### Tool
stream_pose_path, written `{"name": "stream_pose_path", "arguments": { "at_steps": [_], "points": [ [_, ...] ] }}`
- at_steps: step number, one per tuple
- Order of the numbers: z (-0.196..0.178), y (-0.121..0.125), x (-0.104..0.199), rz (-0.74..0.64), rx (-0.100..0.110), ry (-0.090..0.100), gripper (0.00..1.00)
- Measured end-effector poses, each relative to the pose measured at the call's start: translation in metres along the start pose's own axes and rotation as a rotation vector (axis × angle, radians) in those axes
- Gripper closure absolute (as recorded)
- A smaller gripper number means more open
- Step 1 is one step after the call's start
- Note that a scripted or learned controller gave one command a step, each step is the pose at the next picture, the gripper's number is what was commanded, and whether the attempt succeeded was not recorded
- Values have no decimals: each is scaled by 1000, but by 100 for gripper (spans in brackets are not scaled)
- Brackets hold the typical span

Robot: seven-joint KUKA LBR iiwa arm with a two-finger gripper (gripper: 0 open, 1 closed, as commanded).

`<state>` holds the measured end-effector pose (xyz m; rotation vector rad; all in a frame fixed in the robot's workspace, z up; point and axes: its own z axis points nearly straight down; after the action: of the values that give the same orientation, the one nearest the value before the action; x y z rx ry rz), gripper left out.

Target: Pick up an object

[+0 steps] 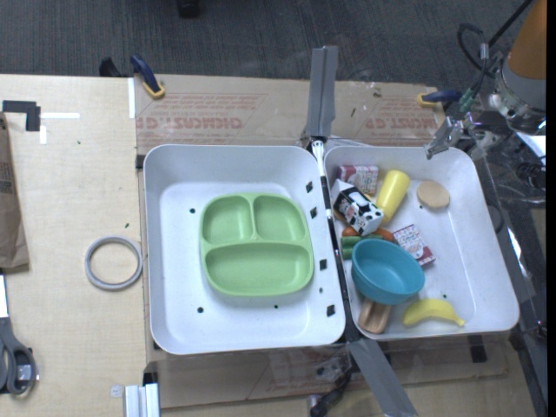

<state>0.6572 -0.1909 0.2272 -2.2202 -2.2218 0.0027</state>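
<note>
One green three-compartment plastic plate [256, 244] lies in the left white bin [165, 233]. The right white bin [486, 259] holds one blue bowl [387, 270] and one yellow banana [434, 313]. The gripper [447, 135] hangs over its far edge, finger state unclear.

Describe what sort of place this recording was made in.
Probably a robotics lab's pick-up test bench: two white bins side by side on a taped-down cardboard sheet, toy items such as a banana and blue bowl, carpet beyond.

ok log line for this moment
hand above right bin's far corner | holding nothing | banana, blue bowl in bin
</note>
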Motion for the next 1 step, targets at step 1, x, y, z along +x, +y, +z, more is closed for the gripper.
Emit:
{"name": "stream_pose_path", "arguments": {
  "at_steps": [1],
  "points": [
    [133, 3, 32, -23, -6, -1, 0]
  ]
}}
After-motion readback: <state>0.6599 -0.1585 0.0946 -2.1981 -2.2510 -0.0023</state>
